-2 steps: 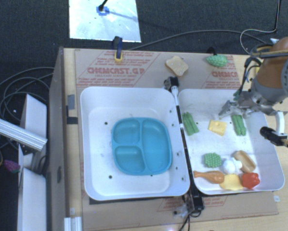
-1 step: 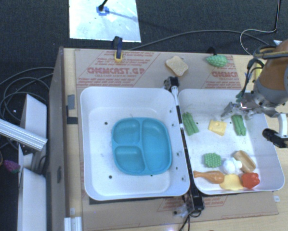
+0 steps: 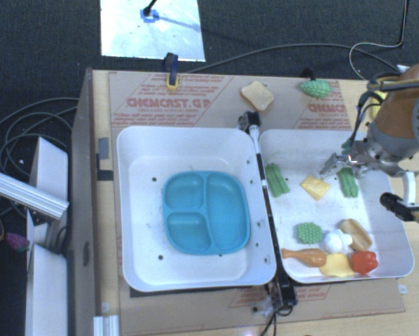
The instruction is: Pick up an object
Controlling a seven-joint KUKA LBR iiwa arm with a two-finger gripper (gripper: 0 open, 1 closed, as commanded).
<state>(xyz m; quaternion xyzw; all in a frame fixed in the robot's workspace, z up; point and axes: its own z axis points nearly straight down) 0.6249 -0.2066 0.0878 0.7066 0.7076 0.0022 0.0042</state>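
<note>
My gripper (image 3: 347, 165) hangs over the far right part of the right bin (image 3: 392, 215), its fingers spread open with nothing between them. Just below it lies a green pod (image 3: 347, 183). A yellow cheese wedge (image 3: 314, 186) sits to the left of the pod, and a green bean piece (image 3: 276, 179) lies by the bin's left wall. Near the front edge are a green knobbly piece (image 3: 308, 232), a white egg (image 3: 333, 241), a tan bun (image 3: 355, 233), a drumstick (image 3: 306, 256), a yellow piece (image 3: 339, 265) and a red tomato (image 3: 364, 262).
The left bin (image 3: 139, 187) holds a blue divided plate (image 3: 204, 212). On the cardboard behind the bins lie a bread slice (image 3: 257, 95) and a green leafy toy (image 3: 315, 87). A clamp (image 3: 171, 70) grips the cardboard's far edge.
</note>
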